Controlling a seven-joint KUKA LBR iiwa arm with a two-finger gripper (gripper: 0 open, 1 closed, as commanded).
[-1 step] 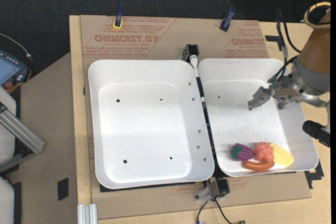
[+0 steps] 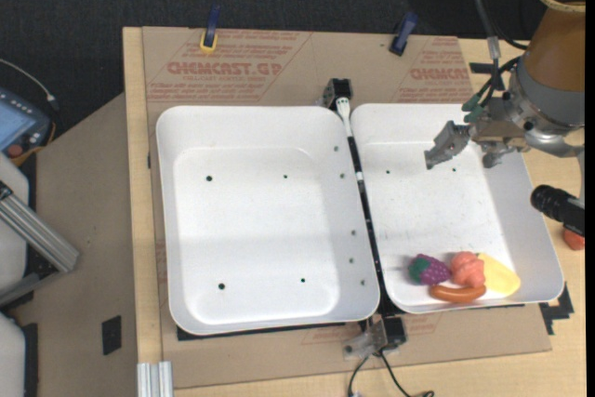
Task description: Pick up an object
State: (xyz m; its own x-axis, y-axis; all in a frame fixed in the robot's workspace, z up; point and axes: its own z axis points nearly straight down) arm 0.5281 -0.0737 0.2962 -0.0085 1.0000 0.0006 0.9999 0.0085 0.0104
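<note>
Toys sit bunched in the near right corner of the right bin [image 2: 400, 144]: purple grapes [image 2: 429, 270], orange-red lump [image 2: 468, 268], yellow piece [image 2: 502, 278], orange sausage shape [image 2: 457, 293], all touching. Left bin [image 2: 186, 144] has no toys. Tool [image 2: 469, 144] hangs over the right bin's far half, well apart from the pile, carrying nothing; cannot tell how wide it is. Likely mid-approach, so pick not yet done.

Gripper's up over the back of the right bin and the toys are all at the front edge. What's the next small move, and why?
Probably bring the gripper toward the front of the right bin, over the toy cluster. It hangs above bare floor at the back, while the purple grapes, pink toy and orange sausage lie together near the front rim.
</note>
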